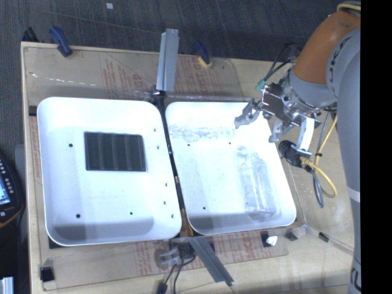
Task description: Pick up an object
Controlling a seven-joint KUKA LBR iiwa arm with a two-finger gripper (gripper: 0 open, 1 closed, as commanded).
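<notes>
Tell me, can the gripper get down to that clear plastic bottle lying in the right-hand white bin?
Probably yes. The gripper sits over the right bin's far right corner, while the clear plastic bottle lies along the bin's right side, nearer the camera. Nothing lies on or beside the bottle, though the bin wall is close.

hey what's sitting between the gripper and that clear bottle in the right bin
Nothing: the camera view shows bare white bin floor between the gripper and the clear bottle.
</notes>
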